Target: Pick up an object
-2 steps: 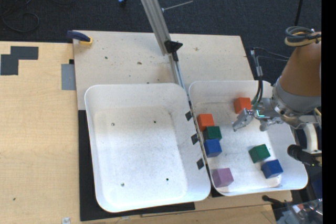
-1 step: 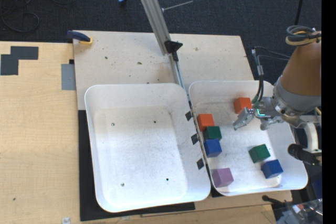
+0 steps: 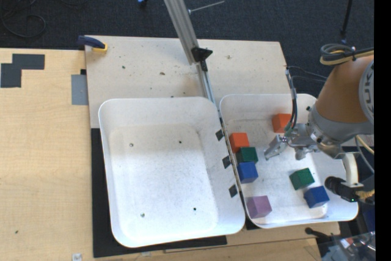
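Altogether two orange blocks (image 3: pixel 239 141), two green, two blue, one purple (image 3: pixel 259 205); pincer (image 3: pixel 276 148) splayed, grasping nothing.

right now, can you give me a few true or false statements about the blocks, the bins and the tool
1. All the blocks lie in the right bin. True.
2. The purple block sits at the far end of that bin. False: it lies near the front edge.
3. The tool hangs over the right bin. True.
4. Both blue blocks touch each other. False: one blue block is by the divider, the other blue block near the right rim.
5. A dark green block sits between an orange block and a blue one. True.
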Robot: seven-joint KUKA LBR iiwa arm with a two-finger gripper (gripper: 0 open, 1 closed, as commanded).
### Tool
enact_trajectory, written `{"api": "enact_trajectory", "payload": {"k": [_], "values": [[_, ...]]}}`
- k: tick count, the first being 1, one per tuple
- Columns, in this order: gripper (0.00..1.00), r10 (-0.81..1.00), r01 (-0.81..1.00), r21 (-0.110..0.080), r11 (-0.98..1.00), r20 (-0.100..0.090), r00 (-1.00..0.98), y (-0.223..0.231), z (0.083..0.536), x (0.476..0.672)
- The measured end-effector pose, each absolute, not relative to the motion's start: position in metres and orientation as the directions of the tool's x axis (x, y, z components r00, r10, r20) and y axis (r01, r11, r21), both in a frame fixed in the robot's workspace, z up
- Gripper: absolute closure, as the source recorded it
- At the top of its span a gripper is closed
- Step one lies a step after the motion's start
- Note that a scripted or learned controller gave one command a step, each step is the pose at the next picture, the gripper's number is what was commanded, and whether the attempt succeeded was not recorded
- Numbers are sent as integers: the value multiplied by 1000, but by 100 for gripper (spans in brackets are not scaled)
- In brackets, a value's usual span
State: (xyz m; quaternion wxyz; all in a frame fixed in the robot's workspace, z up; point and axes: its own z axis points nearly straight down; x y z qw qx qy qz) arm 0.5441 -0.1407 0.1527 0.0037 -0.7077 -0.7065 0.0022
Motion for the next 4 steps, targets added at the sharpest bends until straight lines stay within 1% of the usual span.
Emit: {"api": "enact_trajectory", "payload": {"k": [1,2,3,4], "values": [[0,1000,1000,-9,-3,2,3,-143,94,551],[0,1000,1000,-3,-7,1,7,-143,93,551],[100,1000,1000,-4,-13,3,13,-144,102,551],[100,1000,1000,1,-10,0,10,-150,149,544]]}}
